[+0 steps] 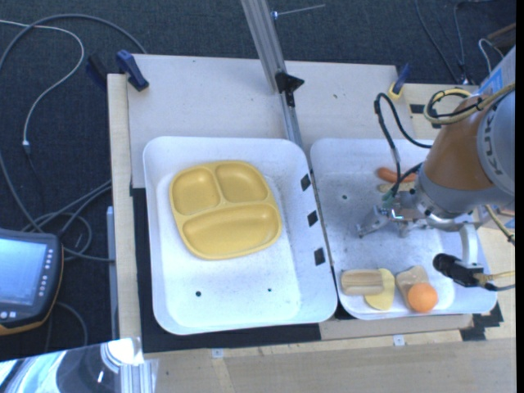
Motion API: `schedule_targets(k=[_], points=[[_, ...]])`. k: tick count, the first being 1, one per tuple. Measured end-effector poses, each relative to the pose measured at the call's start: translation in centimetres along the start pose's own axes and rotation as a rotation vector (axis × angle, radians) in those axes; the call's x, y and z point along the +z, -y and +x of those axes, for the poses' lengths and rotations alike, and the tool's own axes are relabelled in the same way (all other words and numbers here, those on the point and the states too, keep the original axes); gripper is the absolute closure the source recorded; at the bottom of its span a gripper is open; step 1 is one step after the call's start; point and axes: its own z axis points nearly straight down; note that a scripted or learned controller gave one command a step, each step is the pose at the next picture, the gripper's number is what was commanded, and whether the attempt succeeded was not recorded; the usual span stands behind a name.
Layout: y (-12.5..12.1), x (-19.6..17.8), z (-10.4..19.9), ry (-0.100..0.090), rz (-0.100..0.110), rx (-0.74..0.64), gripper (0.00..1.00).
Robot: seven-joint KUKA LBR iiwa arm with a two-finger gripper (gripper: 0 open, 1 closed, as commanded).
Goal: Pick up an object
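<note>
My gripper (pixel 383 222) hangs low over the bare floor of the right bin (pixel 344 178), near its middle, at the end of the grey arm with the orange band. A small orange carrot-like piece (pixel 386 173) lies just behind it. Along the bin's front edge sit a tan block (pixel 361 282), a pale yellow piece (pixel 379 299), a tan chunk (pixel 409 280) and an orange ball (pixel 422 298). I see none of these objects in the gripper.
The left bin (pixel 237 301) holds a yellow divided plate (pixel 226 208). A metal pole (pixel 266 31) slants up from between the bins. A black cable (pixel 393 129) loops over the right bin's back. A black fitting (pixel 455 268) juts out near the ball.
</note>
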Motion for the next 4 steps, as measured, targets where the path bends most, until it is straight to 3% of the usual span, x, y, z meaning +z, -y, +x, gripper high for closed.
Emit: schedule_targets(k=[1, 3, 4], points=[[-0.2, -1.4, 0.0, 0.001, -0.008, -0.001, 1.00], [0.7, -13.3, 0.4, 0.004, -0.015, -0.002, 1.00], [0.6, -15.3, 0.4, 0.004, -0.012, -0.002, 1.00]])
